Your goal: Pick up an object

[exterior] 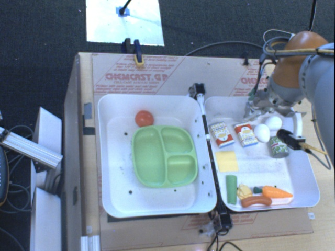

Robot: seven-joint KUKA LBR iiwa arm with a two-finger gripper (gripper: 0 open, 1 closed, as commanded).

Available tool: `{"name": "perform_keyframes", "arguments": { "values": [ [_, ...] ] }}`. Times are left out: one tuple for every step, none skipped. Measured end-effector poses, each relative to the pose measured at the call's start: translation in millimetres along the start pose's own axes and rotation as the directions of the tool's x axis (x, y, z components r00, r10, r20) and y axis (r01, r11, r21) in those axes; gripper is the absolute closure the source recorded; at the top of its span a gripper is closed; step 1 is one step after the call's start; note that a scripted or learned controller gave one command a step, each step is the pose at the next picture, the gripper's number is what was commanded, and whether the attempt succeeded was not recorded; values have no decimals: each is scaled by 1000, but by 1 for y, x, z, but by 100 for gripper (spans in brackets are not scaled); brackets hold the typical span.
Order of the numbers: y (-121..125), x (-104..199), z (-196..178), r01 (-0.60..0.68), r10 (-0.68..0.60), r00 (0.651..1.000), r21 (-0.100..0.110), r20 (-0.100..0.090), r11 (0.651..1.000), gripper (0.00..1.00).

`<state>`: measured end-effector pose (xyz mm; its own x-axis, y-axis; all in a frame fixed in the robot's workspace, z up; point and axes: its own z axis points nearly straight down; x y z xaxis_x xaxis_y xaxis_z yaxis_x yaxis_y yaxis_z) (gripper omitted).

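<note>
1. The gripper (260,109) hangs at the right white bin's (303,190) far edge; finger state unclear.
2. A white plastic egg (262,133) lies just beside it, near that edge.

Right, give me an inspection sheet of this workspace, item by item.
Surface: bench with printed sheet, bearing left bin and right bin side by side.
Job's things: right bin holds two small cartons, two eggs, a can, yellow slice, green stick, corn, sausage, carrot.
Clutter: green tray and tomato in left bin.
Grippers: gripper low over right bin's far end; grasp cannot be told.
Cables: wires at the arm; cable across bench's far edge.
Surroundings: dark carpet, white sheet, boxes at left.
</note>
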<state>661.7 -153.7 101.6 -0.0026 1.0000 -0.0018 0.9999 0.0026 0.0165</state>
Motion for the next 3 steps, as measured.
{"name": "perform_keyframes", "arguments": {
  "values": [
    [0,0,0,0,0,1000,1,0,1000,0],
    [7,-52,16,1,-1,1000,17,-4,1000,0],
    [9,-52,5,4,-4,1000,10,0,1000,100]
  ]
}}
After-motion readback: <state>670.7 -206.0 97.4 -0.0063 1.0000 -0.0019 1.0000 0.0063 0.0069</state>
